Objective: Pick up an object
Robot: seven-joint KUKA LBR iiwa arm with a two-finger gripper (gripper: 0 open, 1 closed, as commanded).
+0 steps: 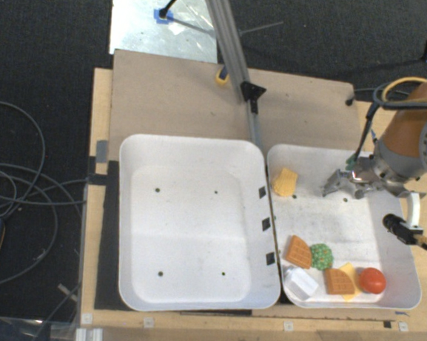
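My gripper hangs over the back of the right bin, its fingers spread open with nothing between them. A yellow chunk lies to its left near the bin's back left corner. Along the front of that bin lie an orange waffle piece, a green broccoli-like piece, a second orange waffle piece with a yellow wedge beside it, a red ball-like tomato and a white block.
The left bin stands beside the right one, their rims touching in the middle. A grey pole slants across the bench behind the bins. Bare bin floor lies between the gripper and the front row of objects.
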